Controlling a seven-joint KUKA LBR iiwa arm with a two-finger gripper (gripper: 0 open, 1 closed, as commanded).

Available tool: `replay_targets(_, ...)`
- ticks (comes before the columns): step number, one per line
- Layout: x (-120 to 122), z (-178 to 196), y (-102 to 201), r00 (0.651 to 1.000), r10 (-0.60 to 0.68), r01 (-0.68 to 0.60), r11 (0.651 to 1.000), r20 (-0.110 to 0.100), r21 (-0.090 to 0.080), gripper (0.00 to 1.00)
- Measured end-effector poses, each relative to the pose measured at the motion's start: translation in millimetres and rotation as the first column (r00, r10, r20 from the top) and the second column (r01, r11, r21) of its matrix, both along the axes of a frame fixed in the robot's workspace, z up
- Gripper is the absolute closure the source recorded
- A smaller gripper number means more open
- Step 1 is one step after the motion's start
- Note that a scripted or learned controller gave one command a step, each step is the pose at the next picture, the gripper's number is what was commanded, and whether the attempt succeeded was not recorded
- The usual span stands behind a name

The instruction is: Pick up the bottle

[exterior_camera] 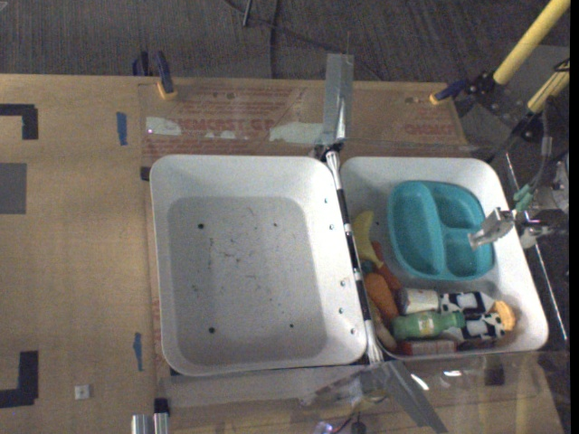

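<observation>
Lying on its side along the near wall of the right bin [529, 307], the green bottle [429, 324] sits among packed items: an orange carrot [381, 297] to its left and a black-and-white cow toy [474, 315] to its right. Farther back, a teal divided plate [439, 229] fills the bin's middle, with a yellow banana [364, 232] at its left edge. The gripper [491, 228] hangs over the plate's right rim, well apart from the bottle; its finger spacing cannot be told, and nothing is visibly held.
</observation>
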State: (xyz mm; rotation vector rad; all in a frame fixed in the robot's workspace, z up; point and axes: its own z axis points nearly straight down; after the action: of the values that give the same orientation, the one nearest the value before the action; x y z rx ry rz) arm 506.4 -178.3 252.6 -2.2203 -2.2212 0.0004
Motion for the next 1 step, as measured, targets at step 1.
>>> replay_targets(1,81.6,-98.6,6.8,0.995,-0.097,0.097,0.995,0.002,-0.001,0.00)
